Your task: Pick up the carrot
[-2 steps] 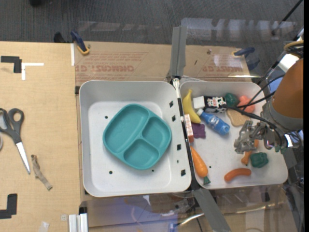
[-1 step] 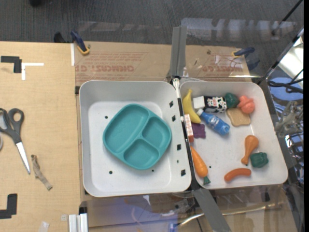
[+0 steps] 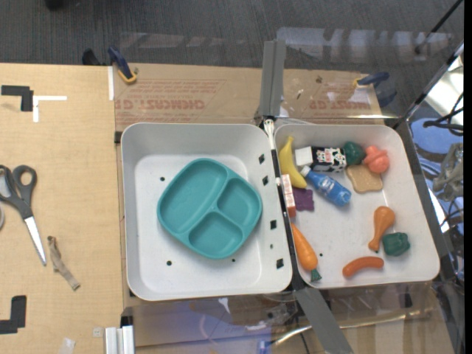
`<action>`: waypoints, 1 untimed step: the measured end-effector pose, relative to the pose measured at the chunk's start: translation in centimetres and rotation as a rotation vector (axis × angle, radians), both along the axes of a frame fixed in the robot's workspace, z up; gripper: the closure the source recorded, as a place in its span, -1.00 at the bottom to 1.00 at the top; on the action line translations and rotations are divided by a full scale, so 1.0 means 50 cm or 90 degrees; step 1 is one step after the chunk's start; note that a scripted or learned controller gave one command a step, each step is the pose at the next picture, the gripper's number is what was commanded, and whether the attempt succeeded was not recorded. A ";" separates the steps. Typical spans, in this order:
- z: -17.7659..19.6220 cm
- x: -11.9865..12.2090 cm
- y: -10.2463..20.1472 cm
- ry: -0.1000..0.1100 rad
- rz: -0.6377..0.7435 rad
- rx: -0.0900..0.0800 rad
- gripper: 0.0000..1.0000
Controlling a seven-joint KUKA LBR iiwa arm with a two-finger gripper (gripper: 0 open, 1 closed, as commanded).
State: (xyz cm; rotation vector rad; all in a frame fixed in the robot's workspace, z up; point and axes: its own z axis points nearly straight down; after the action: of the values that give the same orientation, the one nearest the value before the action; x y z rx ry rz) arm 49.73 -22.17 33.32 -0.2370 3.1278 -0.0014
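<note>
Right now I see the carrot (image 3: 304, 250) lying in the right bin (image 3: 413, 198), hard against that bin's left wall near its front corner, with its green tip pointing toward the front edge. Up the same wall from the carrot lie a purple piece (image 3: 303, 200) and a yellow banana (image 3: 290, 165). Just right of the banana sit a white block (image 3: 302, 155) and a black-and-white cow-patterned toy (image 3: 329, 158), and a blue bottle (image 3: 328, 188) lies below them. Right of the carrot, along the front, rests a red-orange sausage (image 3: 363, 265), with a green pepper (image 3: 396, 244) and a drumstick (image 3: 381, 226) above it. Left of the carrot, across the wall, the left bin (image 3: 140, 220) holds a teal divided plate (image 3: 210, 208). Scissors (image 3: 25, 205) lie on the tabletop (image 3: 59, 161) far left. I cannot tell the claw's state from here.
</note>
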 end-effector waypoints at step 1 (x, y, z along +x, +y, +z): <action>0.007 0.127 0.002 0.000 0.273 0.000 1.00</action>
State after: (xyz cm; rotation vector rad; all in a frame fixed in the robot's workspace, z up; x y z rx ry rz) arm 56.09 -22.08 33.67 -0.8979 3.0050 -0.0008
